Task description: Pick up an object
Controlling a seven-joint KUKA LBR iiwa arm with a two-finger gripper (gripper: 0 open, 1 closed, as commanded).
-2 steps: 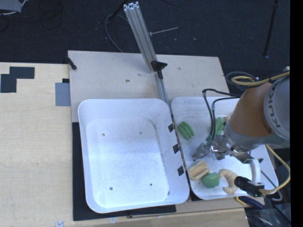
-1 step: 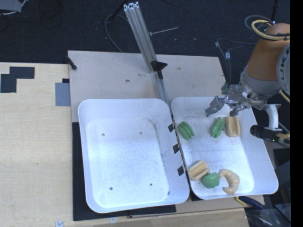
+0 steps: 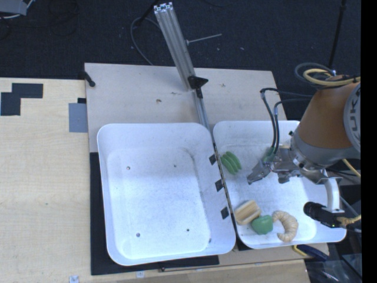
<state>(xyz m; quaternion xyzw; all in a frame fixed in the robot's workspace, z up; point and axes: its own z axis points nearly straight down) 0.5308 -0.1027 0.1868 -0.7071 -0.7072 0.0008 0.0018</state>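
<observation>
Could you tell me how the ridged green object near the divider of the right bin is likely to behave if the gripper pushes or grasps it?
The ridged green object looks rounded, so a push would probably roll it. Its ridges may give some grip. It lies apart from the other items, near the right bin wall, which could crowd a grasp.
</observation>
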